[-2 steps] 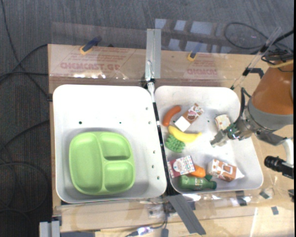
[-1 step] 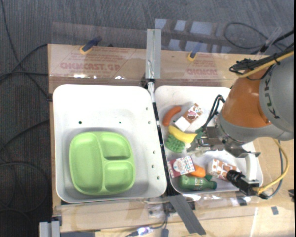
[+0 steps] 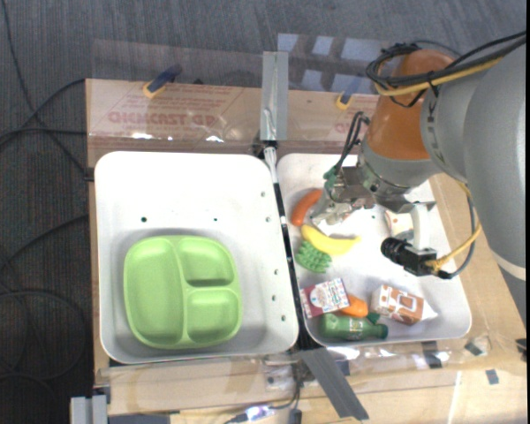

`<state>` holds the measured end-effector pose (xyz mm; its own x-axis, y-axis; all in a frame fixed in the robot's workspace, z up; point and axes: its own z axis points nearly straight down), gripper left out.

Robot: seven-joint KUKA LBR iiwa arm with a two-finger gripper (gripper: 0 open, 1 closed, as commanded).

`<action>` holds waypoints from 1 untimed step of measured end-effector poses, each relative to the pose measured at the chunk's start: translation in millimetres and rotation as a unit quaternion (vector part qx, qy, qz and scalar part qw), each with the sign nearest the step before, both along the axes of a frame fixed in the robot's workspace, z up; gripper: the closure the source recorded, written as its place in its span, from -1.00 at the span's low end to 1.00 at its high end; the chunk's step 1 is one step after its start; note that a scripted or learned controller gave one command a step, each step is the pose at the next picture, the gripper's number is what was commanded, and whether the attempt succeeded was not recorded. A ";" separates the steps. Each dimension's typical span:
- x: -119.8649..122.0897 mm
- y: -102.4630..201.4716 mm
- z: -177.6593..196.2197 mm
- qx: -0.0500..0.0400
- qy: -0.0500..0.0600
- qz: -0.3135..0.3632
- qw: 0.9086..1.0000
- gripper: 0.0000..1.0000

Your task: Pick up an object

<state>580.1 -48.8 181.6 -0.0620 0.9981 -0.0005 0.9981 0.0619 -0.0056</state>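
My gripper point(image 3: 338, 208) hangs low over the upper left of the right bin point(image 3: 453, 318), just above a yellow banana point(image 3: 329, 243). An orange vegetable point(image 3: 304, 207) lies right beside it on the left, partly tucked under the gripper. A green ridged item point(image 3: 313, 256) touches the banana's lower left end. Nothing can be seen held in the gripper. The grey arm with its orange band point(image 3: 406, 135) covers the bin's back right part.
Along the right bin's front lie a red and white carton point(image 3: 325, 297), a small carrot point(image 3: 357, 306), a green bottle point(image 3: 352, 327) and a brown juice box point(image 3: 398, 304). The left bin point(image 3: 168, 184) holds a green divided plate point(image 3: 184, 290).
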 end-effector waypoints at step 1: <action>-0.1 -0.3 0.1 0.000 0.000 0.000 1.000 -1.00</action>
<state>580.1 -49.1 181.7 -0.0617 0.9981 -0.0012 0.9981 0.0617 -0.0060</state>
